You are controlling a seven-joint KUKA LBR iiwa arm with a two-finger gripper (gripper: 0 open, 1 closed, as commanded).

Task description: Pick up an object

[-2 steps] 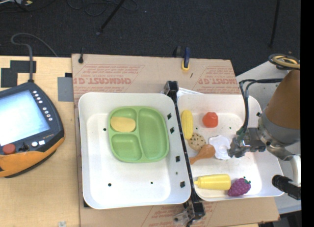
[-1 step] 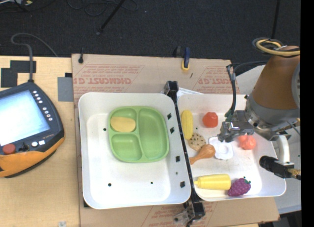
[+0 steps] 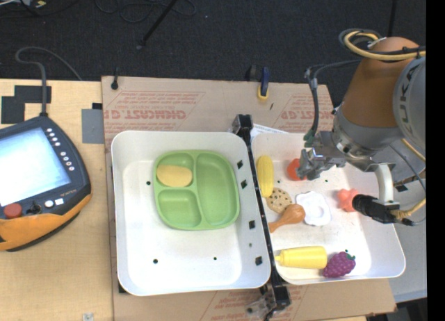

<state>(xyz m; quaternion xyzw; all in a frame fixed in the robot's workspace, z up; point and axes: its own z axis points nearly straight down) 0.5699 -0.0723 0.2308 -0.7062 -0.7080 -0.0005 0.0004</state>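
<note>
Your likeliest target, the small red-orange toy (image 3: 294,169), lies near the top of the right bin (image 3: 389,260), and the gripper (image 3: 311,163) hangs right beside it, though I can't tell you how the jaws stand (the wrist hides them). Corn (image 3: 265,175), cookie (image 3: 279,199), drumstick (image 3: 285,218), fried egg (image 3: 313,208) and grapes (image 3: 338,265) crowd that same bin, so expect a tight approach. Left, the green plate (image 3: 197,189) sits in its own bin on the cardboard-covered tabletop (image 3: 181,108), cables trailing over dark floor (image 3: 208,21) behind.
</note>
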